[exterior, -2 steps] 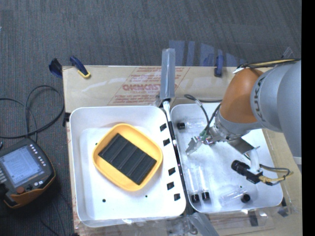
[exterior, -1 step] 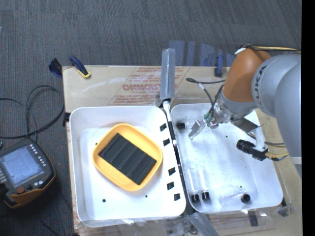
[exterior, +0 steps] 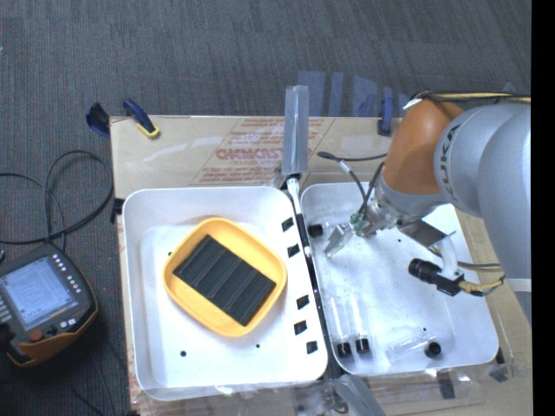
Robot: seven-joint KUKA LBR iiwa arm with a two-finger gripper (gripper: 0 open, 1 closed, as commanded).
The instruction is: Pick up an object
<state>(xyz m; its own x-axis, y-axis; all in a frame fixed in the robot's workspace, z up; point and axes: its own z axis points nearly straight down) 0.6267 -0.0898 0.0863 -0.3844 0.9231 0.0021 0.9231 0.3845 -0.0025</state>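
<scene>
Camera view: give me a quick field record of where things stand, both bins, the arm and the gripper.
left bin: holds a yellow tray with a dark ribbed insert
right bin: holds clear plastic tubes with black caps near the front edge, plus a small black piece near the divider
arm: reaches in from the right over the right bin
gripper: low over the right bin's back left part
held object: none seen between the fingers
pendant: on the floor, left of the bench

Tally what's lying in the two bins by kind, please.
Yellow dish with dark ribbed insert: 1
Clear tubes with black caps: 2
Clear crumpled piece with a black cap: 1
Small black cap: 1
Total: 5
</scene>
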